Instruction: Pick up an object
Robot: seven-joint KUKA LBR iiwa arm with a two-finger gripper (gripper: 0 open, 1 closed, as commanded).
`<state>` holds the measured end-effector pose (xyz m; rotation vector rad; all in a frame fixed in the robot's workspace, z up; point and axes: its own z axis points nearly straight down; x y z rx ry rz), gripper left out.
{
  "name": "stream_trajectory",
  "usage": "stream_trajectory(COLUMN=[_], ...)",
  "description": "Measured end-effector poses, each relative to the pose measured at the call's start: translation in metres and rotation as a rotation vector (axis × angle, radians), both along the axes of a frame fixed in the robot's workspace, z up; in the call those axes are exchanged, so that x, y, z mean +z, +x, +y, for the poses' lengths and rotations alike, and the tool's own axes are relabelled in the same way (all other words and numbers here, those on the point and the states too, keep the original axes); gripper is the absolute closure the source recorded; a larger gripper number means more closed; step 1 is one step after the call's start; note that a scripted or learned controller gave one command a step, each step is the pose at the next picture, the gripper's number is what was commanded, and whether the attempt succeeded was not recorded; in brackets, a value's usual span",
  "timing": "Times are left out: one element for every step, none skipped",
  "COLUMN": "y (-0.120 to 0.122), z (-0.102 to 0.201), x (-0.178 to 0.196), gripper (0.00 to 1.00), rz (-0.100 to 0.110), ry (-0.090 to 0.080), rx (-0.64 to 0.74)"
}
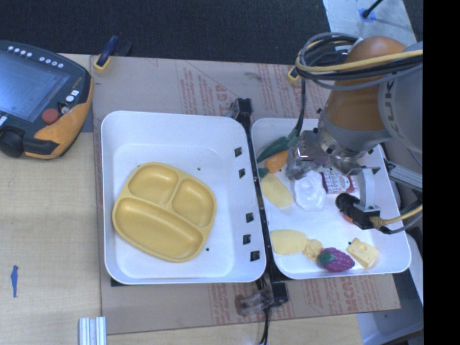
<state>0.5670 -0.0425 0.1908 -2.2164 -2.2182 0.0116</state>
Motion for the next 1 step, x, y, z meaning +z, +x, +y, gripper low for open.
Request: stream_trajectory(y=[0.0063], z=[-0.0367], x=[0.0501], gripper=[1.00], rz=[-0.011], ry=[-0.001], rx=[-0.001])
